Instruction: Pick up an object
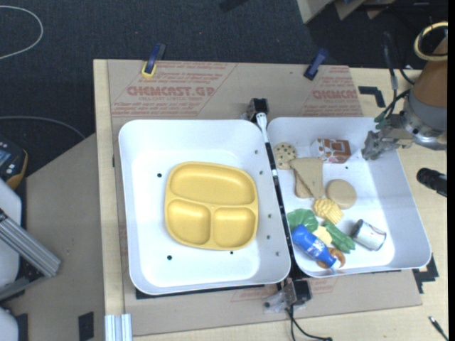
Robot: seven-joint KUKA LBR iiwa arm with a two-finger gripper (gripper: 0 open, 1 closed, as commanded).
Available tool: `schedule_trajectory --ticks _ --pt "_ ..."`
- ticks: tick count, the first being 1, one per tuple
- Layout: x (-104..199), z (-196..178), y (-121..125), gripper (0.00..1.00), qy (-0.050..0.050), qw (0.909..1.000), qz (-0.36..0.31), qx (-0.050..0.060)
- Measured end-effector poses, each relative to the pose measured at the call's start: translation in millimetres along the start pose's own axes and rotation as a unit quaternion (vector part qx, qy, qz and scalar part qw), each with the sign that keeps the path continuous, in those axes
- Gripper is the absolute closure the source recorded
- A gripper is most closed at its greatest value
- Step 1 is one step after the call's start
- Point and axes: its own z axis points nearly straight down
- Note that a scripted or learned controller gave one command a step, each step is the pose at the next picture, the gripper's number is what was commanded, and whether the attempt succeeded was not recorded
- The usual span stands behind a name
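My gripper (372,148) hangs over the far right part of the right bin (402,190), just right of a small brown and white packet (333,148). Nothing shows between its fingers. Lower in the same bin lie a chocolate-chip cookie (285,152), a tan bread slice (307,175), a round beige biscuit (341,192), a yellow ridged piece (328,208), green leafy pieces (302,218), a blue bottle (311,244) and a small silver and black can (370,234). The arm comes in from the upper right.
The left bin (142,190) holds a yellow three-compartment tray (210,204). Both bins rest on a cardboard sheet (213,91) held by clamps at the far edge. A black divider with a fixture (259,109) runs between the bins.
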Motion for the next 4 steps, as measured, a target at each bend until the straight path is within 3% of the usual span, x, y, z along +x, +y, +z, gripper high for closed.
schedule_trajectory --ticks 1,2,4 --pt "-5 -63 4 1.00 0.000 1.0000 0.000 -0.001" --pt "-6 -80 5 1.00 0.000 1.0000 0.000 0.001" --pt "108 -86 11 1.00 0.002 1.0000 -0.002 0.003"
